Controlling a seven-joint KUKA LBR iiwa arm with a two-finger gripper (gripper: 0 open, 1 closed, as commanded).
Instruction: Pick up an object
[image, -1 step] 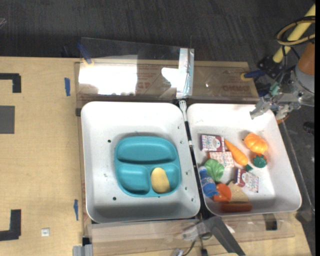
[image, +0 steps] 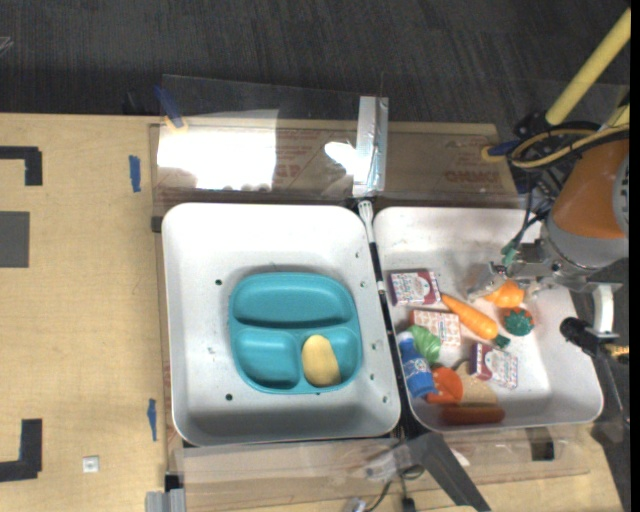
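Note:
The right bin (image: 440, 225) holds several toy foods: an orange carrot (image: 470, 317), two pink-and-white cartons (image: 414, 288) (image: 499, 366), a green leafy piece (image: 427, 342), a blue bottle (image: 414, 370), a brown sausage (image: 470, 414) and a green round piece (image: 518, 322). My gripper (image: 512, 275) hangs low over the bin's right part, just above a small orange piece (image: 509, 294). The view does not tell whether it touches that piece. The left bin (image: 200, 240) holds a teal divided tray (image: 290, 305) with a yellow potato-like toy (image: 320, 360) in its lower right compartment.
The arm's orange band (image: 592, 200) and grey wrist lean in over the right bin's right rim. Yellow and black cables (image: 545, 140) lie behind it. A clear plastic sheet (image: 270, 150) stands behind the left bin. The wooden bench (image: 70, 300) stretches left.

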